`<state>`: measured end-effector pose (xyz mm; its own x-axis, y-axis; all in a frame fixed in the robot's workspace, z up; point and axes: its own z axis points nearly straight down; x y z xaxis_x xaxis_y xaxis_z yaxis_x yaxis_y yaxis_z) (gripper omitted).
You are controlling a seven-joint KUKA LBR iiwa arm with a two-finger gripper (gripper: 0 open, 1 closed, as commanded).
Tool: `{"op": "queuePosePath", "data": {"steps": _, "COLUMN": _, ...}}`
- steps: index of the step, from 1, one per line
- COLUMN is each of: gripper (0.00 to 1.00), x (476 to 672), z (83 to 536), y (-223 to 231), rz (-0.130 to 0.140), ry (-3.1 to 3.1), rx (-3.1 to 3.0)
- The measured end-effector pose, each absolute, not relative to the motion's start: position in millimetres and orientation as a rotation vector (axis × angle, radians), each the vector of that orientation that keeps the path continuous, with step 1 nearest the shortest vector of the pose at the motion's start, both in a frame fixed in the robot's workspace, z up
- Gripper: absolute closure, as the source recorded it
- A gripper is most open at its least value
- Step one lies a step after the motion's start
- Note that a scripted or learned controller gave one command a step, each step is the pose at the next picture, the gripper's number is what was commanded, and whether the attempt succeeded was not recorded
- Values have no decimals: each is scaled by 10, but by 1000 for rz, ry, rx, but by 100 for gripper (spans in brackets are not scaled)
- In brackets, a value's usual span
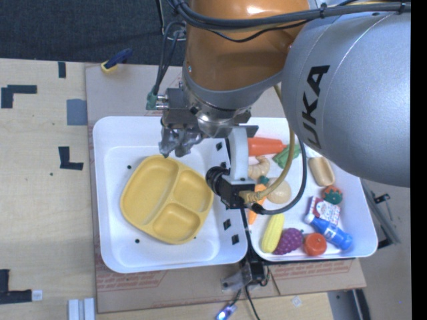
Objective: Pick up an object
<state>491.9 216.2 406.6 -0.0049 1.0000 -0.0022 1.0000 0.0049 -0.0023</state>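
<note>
Two white bins are set side by side, and the yellow plate (167, 200) — a divided one — is lain in the left bin (107, 179). The gripper (175, 144) is seen just above the plate's far edge; whether its fingers are apart or together cannot be told. Right of the plate, in the right bin (363, 235), toy food is heaped — a carrot (265, 145), corn (272, 232), grapes (289, 240) and a blue bottle (331, 232).
</note>
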Motion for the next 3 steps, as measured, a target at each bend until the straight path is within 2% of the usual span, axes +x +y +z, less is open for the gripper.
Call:
{"op": "queuePosePath", "data": {"steps": 1, "gripper": 100, "x": 5278, "z": 3218, "y": 1714, "rz": 15, "ry": -2215, "rx": -2225}}
{"op": "queuePosePath", "data": {"steps": 2, "gripper": 100, "x": 5268, "z": 3369, "y": 1752, "rz": 6, "ry": -2224, "rx": -2217}}
{"op": "queuePosePath", "data": {"steps": 3, "gripper": 100, "x": 4809, "z": 3128, "y": 2017, "rz": 9, "ry": -2223, "rx": -2215}}
